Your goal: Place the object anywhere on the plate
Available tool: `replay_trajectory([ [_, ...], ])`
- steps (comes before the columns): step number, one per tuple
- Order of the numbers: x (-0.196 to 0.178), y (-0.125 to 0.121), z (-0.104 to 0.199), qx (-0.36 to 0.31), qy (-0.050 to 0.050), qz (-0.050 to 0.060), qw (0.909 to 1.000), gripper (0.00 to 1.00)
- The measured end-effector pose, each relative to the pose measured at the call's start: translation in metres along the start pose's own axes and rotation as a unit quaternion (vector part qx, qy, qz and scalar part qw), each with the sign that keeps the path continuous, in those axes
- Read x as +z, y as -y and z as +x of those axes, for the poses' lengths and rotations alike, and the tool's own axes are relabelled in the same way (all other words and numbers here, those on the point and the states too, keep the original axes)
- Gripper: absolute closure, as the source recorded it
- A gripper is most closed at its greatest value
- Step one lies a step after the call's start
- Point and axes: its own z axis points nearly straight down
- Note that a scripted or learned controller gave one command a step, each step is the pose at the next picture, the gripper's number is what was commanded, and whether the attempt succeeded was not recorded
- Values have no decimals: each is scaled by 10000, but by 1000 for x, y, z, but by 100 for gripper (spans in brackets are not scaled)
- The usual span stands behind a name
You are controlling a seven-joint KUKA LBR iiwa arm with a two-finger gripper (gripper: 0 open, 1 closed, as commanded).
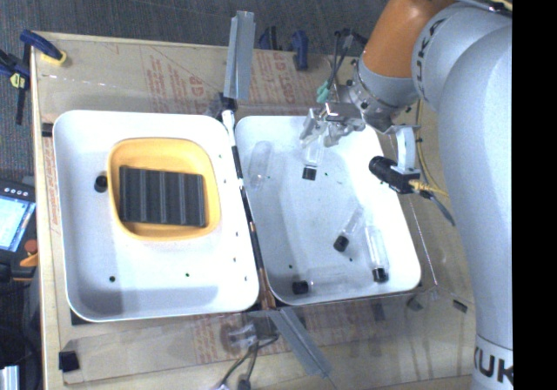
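Observation:
A yellow plate [130,153] with a dark ribbed centre lies in the left bin [78,279]. Several clear tubes with black caps lie in the right bin [287,231]: one [261,162] near its left wall, two [351,227] [376,251] towards its front right. A small black piece [309,173] sits on the bin floor just in front of my gripper [323,131]. The gripper hangs over the far side of the right bin, well to the right of the plate. I cannot make out anything held in it.
A black cap [299,287] lies at the right bin's front edge, and a small black piece [101,182] sits left of the plate. The raised rims of both bins meet between plate and gripper. Clamps and cables stand along the bench's far edge.

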Motion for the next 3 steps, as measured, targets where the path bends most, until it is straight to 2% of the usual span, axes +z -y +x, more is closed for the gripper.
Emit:
replay_trajectory([
  [1,18,7,79,-1472,8,14,9891,100],
  [2,-2,38,139,-1948,12,8,9808,100],
  [3,-2,38,139,-1943,13,6,9809,0],
])
